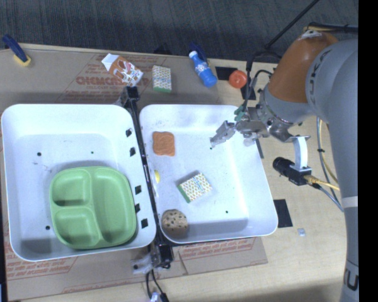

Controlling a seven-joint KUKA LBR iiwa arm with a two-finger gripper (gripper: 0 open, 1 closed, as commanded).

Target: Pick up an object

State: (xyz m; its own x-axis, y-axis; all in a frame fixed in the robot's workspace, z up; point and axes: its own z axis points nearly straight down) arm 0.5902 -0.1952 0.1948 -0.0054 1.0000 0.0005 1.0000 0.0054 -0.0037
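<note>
An orange waffle-like piece (pixel 164 143), a green patterned packet (pixel 194 187) and a brown cookie (pixel 174 221) lie apart in the right bin (pixel 252 197). The gripper (pixel 222 135) hovers over that bin's upper right area, nothing between its parted fingers. A green divided tray (pixel 91 206) sits in the left bin (pixel 25 137).
</note>
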